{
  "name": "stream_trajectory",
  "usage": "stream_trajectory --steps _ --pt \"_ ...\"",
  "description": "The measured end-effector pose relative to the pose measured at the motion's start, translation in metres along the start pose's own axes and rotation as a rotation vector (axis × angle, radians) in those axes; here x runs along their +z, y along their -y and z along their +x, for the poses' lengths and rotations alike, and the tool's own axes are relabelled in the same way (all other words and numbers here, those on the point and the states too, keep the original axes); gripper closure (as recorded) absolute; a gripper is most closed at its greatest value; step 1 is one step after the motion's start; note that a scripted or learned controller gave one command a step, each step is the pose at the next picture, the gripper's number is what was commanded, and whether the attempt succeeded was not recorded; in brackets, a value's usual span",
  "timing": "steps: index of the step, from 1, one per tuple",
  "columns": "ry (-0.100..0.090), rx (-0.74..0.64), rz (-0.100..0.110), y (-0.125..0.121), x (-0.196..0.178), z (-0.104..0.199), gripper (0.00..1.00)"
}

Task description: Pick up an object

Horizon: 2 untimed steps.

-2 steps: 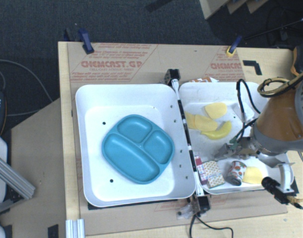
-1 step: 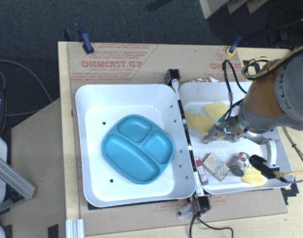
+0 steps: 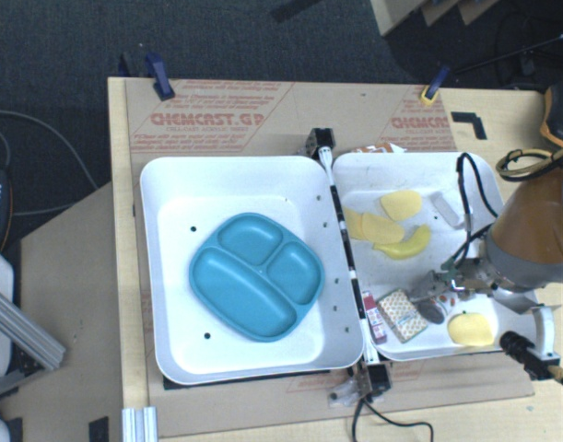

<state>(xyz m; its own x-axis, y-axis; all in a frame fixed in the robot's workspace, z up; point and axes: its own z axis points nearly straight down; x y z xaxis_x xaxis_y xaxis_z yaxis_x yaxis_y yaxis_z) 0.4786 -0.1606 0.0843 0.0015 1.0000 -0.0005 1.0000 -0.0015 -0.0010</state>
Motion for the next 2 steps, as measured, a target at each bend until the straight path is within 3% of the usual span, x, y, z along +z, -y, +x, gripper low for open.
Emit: stream_trajectory --steps 1,2 --pt "0.002 0.000 -0.007 -0.002 -0.011 0.000 1.00" --pt "-0.001 -0.003 -0.002 -0.065 -0.111 0.075 1.00"
